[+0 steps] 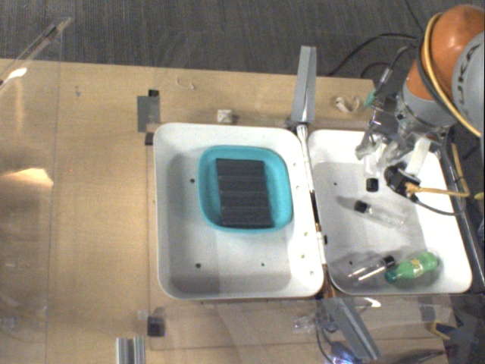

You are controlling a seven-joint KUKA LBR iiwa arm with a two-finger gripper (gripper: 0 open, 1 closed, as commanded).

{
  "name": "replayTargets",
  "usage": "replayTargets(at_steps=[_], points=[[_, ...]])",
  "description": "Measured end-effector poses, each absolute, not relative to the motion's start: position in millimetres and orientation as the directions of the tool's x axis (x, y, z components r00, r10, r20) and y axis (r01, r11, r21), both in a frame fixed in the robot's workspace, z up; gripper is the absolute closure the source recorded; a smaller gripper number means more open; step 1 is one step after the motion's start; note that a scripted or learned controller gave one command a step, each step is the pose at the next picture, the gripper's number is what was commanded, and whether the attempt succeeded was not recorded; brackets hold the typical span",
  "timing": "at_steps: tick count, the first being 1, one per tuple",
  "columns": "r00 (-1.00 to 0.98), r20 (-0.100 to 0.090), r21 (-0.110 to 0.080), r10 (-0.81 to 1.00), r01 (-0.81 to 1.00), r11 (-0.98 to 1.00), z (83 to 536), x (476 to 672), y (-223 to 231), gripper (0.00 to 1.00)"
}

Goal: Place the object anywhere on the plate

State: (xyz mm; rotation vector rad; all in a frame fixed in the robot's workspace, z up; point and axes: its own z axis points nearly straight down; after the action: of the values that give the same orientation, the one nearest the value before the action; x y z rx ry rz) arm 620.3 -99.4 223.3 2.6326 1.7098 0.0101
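On wooden bench [83, 226] over dark carpet [189, 14], two white bins [174, 271]; jaws' [377, 174] state unclear.

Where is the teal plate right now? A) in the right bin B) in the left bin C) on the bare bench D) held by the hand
B: the teal plate lies flat in the left bin with a dark ridged block on it, while the hand hangs over the right bin, apart from the plate.
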Motion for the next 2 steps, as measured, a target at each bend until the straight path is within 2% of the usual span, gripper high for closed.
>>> replayTargets(at_steps=[1, 2], points=[[0.326, 0.002, 0.004, 0.945, 0.945, -0.326, 204.8, 554.2, -3.9, 1.00], [0.328, 0.002, 0.003, 0.945, 0.945, -0.328, 205.0, 554.2, -4.4, 0.00]])
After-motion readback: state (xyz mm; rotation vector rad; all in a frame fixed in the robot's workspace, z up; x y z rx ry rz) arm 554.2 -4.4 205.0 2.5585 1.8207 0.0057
